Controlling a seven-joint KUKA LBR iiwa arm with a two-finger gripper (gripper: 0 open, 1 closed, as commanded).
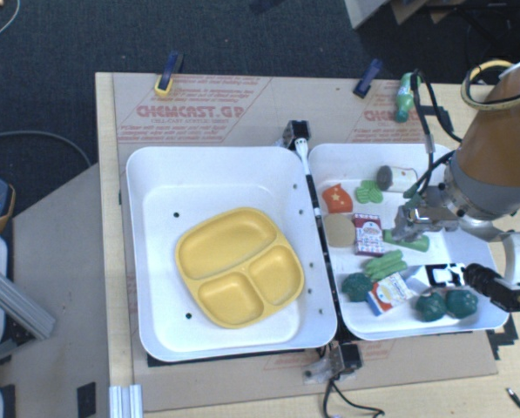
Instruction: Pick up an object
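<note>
We see the hand (pixel 409 226) low in the right bin (pixel 355 159), over the toys; we can't tell if it grips anything. Just beside it lie a red-and-white packet (pixel 368 234) and a green piece (pixel 383 264). Further off: orange toy (pixel 337 198), light green toy (pixel 369 192), grey knob (pixel 384 177), tan disc (pixel 338 230), dark green lumps (pixel 445 304), a small carton (pixel 389 293). The left bin (pixel 155 172) holds a yellow tray (pixel 239 266) with three compartments. Both bins sit on the table (pixel 120 129).
</note>
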